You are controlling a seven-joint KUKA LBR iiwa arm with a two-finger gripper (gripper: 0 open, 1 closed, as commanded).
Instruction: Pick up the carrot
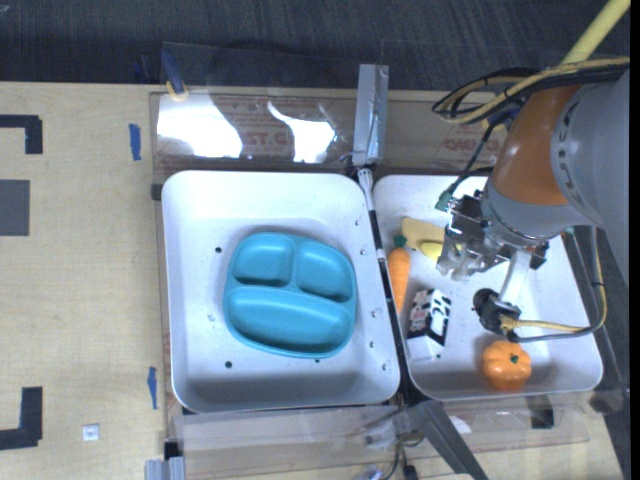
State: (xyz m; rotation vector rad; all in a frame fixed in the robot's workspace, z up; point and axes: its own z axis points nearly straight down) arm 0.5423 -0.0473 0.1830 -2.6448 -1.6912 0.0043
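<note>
Down at the near-right corner of the right bin (572, 286) sits a round orange fruit (505, 364) with a dark stem, well apart from the job in hand. A little farther in, toward the bin's left wall, lies a small black-and-white patterned piece (429, 313), just beside the near tip of the carrot (399, 276).

The carrot is plain orange, smooth and slim. It lies flat against the left wall of the right bin, about midway between the near and far edges. Its long axis runs near to far, parallel to that wall, and the thicker end looks to be the far one.

The gripper (463, 258) hangs over the middle of the same bin, off to the carrot's right and about level with its far half. Whether it is apart or closed I cannot tell from this slant, and the carrot is plainly not in it. My judgement is that the coming move turns on a short sideways shift toward the left wall, closing across the carrot's width; the wall leaves little room on that side.

Just beyond, a yellow piece (421, 235) lies between the carrot's far end and the gripper, close enough to get in the way.

Across the wall, the left bin (190, 268) holds a blue divided plate (290, 293).
</note>
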